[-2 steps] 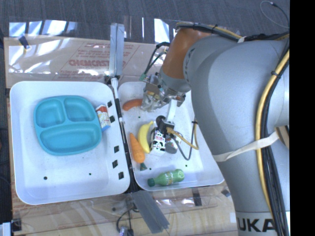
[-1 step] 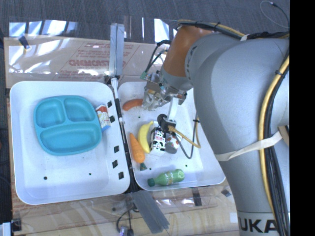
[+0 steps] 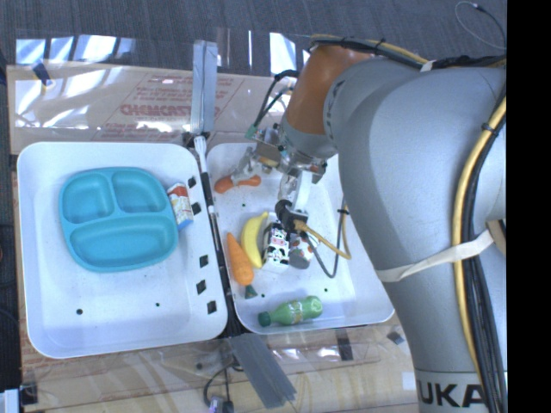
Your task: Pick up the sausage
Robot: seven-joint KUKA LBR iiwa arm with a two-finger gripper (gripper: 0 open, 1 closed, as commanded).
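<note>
Sausage [image 3: 234,181] lies just beside the claw [image 3: 269,157], at its lower left. Claw detail is cluttered; open or closed cannot be told.

A robotics lab. A grey industrial arm [image 3: 422,170] at 3 o'clock hangs over two white bins [image 3: 120,317] on a desk [image 3: 112,377]; carpet [image 3: 172,3] lies at 12 o'clock.

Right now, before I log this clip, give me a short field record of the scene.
left bin: blue divided plate; small can at its right wall
right bin: sausage, banana, carrot, cow-print carton, green bottle
sausage: lying on the bin floor, far left corner
gripper: low over the right bin's far end, just right of the sausage
</note>
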